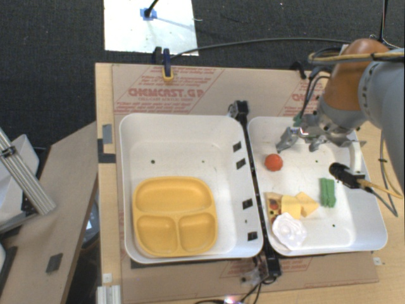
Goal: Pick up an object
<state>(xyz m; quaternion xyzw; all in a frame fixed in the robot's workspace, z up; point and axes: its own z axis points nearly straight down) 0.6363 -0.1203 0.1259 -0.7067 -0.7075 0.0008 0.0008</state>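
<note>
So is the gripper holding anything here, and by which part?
Nothing is held. The gripper hangs open above the right bin, with the red ball lying apart below it.

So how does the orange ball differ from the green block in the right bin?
The orange ball is round; the green block is long and narrow. The ball lies nearer the divider between the bins, the block further toward the right wall. The ball sits closer to the tool. Both rest loose on the right bin floor.
</note>
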